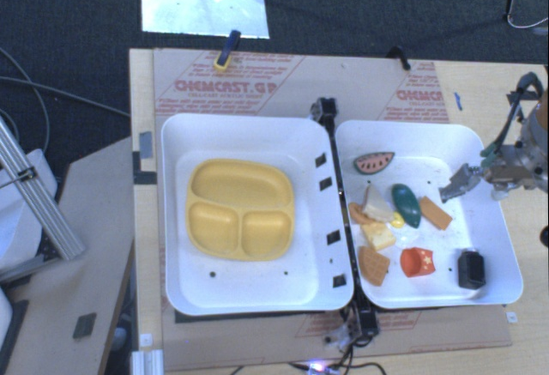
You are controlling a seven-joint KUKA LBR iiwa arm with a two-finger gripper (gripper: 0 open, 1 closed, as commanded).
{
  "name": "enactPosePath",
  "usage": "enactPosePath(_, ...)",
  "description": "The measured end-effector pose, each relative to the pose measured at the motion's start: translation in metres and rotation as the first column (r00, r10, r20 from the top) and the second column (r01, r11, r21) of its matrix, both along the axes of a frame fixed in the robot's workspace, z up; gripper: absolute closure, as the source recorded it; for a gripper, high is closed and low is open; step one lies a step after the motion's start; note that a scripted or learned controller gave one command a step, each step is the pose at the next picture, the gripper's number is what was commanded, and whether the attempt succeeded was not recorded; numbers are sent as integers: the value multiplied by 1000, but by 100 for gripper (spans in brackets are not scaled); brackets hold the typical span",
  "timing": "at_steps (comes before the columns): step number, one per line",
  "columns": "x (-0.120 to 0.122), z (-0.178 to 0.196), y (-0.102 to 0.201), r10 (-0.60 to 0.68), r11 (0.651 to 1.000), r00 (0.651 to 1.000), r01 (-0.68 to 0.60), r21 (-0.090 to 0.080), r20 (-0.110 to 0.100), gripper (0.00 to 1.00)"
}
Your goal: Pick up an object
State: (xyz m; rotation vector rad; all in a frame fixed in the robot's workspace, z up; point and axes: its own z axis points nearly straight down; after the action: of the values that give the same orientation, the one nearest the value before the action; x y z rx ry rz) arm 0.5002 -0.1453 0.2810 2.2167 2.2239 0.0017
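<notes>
The gripper (455, 184), which the brief has me call the jaws, hangs over the right-hand shallow white bin (480, 142), just inside its right wall, and nothing sits between the fingers; whether they stand apart or together I cannot tell. Closest to the jaws, just to their left and a touch lower in the view, lies the small orange rectangular block (436, 214), its long axis slanting from upper left to lower right. Next to it, further left, is the dark green oval toy vegetable (407, 205), long axis running roughly top to bottom, slightly tilted. Beyond that sit a pale wedge-shaped piece (376, 207) and a yellow cheese-like chunk (380, 235). So the likeliest pick, in my judgement, lies leftward and slightly down from the jaws.
</notes>
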Motion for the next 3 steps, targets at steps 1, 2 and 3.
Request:
enactPosePath(1, -16, -132, 23, -1, 1000, 1000, 1, 4, -11, 0)
enactPosePath(2, 45, -65, 45, 6, 1000, 1000, -6, -1, 8, 0)
enactPosePath(3, 71, -157, 29, -2, 1000, 1000, 2, 0, -3, 0)
